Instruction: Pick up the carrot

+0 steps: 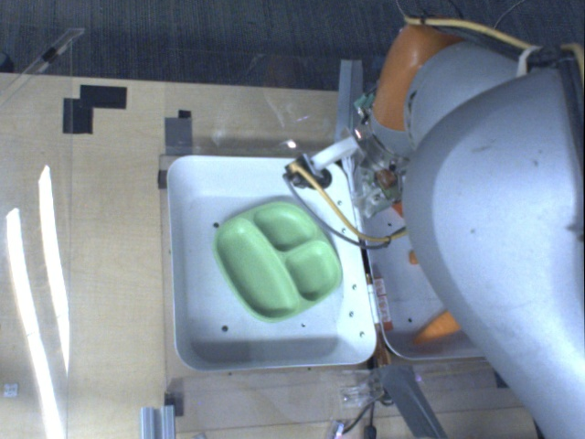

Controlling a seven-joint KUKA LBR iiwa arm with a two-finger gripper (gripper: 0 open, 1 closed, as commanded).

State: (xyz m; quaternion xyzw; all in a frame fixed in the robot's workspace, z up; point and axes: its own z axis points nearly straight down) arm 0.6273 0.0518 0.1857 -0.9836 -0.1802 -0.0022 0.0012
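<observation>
We looked down on a light wooden worktop (91, 273) carrying two shallow white plastic bins side by side. The left bin (196, 337) held a pale green plastic plate with three compartments (279, 259), lying flat near the bin's middle, nothing in it. The big grey arm with the orange band (494, 218) came in from the right and covered most of the right bin (402, 341). We saw a small orange rounded shape, most likely the carrot (437, 327), low in the right bin near its front edge, half tucked under the arm's shadow; another speck of orange sat higher up by the bin's left wall, too small to call. The end effector (370, 176) hung over the divide between the bins, near the right bin's back corner, well apart from the carrot, with a yellow cable looping off it over the left bin. We could not tell whether it was released or clenched, too much clutter there. Judging the carrot: probably light, stiff, smooth and a bit slippery, likely to roll; best taken across its thicker middle. A small label strip ran along the bin divide, but nothing on it was readable.
</observation>
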